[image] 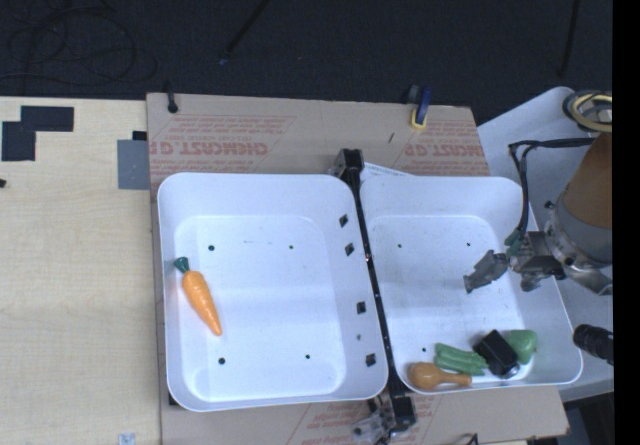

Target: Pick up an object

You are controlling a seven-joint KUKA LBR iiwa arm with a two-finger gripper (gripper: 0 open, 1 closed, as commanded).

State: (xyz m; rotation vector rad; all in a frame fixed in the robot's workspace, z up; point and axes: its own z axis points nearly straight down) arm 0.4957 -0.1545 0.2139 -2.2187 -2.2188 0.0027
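Camera view
Arm: it reaches in from three o'clock, the orange band (600,183) high at the right edge, the grey wrist below it bent toward the bins.
Claw (487,271): it hangs over the right bin's three o'clock side, pointing toward nine o'clock, tilted slightly downward; whether it is apart or together cannot be told, and nothing shows between its tips.
Right bin (440,195): white and shallow; its objects are bunched at its five o'clock corner, below the claw and apart from it.
Black block (496,352): it lies on top of that bunch, tilted, touching the green pieces either side.
Green pod (460,359): it lies flat at the block's nine o'clock side.
Green lump (522,341): it sits at the block's three o'clock side, against the bin wall.
Orange gourd (437,376): it lies at six o'clock of the pod, along the bin's lower wall.
Left bin (250,188): beside the right bin, sharing the black middle divider (362,263).
Carrot (200,298): orange with a green top, lying at the left bin's nine o'clock side, its tip pointing to five o'clock.
Table (70,263): pale wood, with cardboard (300,133) under both bins.
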